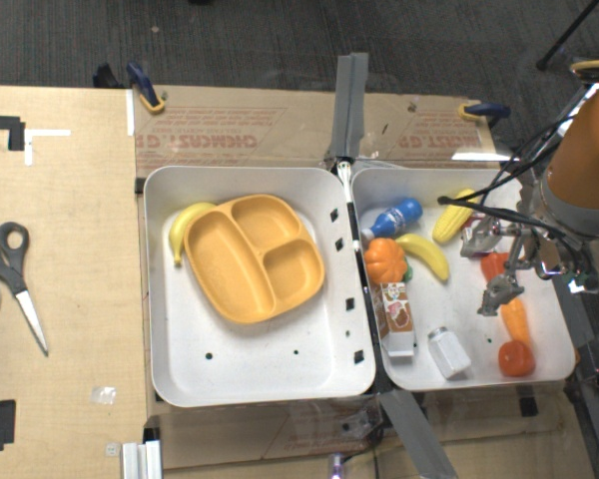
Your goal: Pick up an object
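Claw: the claw (499,292) is hanging over the right bin (554,367) at the frame's right; cannot tell how it is set.
Right bin: a carrot (516,319), tomato (516,358), corn (452,220), banana (426,253), pumpkin (385,260), blue bottle (394,217) and carton (395,316) are lying inside.
Left bin: a divided yellow plate (254,257) is sitting in the left bin (250,377), overlapping another banana (185,226).
Bench: scissors (18,277) are lying at far left.

a lab: clamped white bins (160,367), taped bench (60,267), scissors (18,277)
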Tool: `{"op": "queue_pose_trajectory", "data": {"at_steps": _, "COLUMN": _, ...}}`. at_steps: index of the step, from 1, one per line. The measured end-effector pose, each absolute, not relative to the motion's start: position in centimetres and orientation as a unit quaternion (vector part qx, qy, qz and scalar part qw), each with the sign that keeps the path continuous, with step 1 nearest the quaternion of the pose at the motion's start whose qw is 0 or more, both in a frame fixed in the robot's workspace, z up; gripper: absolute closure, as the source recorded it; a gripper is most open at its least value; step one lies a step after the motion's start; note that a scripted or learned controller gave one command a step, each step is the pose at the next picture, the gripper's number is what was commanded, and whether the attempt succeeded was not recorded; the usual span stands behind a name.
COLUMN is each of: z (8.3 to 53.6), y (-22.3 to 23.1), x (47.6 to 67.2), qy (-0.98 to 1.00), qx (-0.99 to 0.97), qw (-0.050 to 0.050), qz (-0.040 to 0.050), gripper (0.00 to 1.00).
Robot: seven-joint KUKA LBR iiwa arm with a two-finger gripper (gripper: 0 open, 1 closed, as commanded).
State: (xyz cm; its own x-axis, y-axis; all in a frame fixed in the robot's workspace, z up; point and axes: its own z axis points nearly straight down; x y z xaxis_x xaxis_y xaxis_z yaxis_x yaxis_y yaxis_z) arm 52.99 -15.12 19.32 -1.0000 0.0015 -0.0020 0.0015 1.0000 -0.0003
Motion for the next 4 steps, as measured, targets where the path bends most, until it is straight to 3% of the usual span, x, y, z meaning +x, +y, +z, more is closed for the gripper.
{"op": "queue_pose_trajectory", "data": {"at_steps": 1, "z": 9.3, "y": -9.5, "x": 58.5, "qy": 0.999, "qx": 0.041, "qw": 0.002, "qz": -0.0002, "gripper": 0.0}}
{"op": "queue_pose_trajectory", "data": {"at_steps": 2, "z": 9.2, "y": -9.3, "x": 54.1, "qy": 0.994, "qx": 0.107, "qw": 0.001, "qz": -0.0006, "gripper": 0.0}}
{"op": "queue_pose_trajectory", "data": {"at_steps": 3, "z": 9.3, "y": -12.5, "x": 59.8, "qy": 0.983, "qx": 0.186, "qw": 0.003, "qz": -0.0002, "gripper": 0.0}}
{"op": "queue_pose_trajectory", "data": {"at_steps": 4, "z": 9.5, "y": -12.9, "x": 64.5, "qy": 0.971, "qx": 0.239, "qw": -0.011, "qz": -0.0021, "gripper": 0.0}}
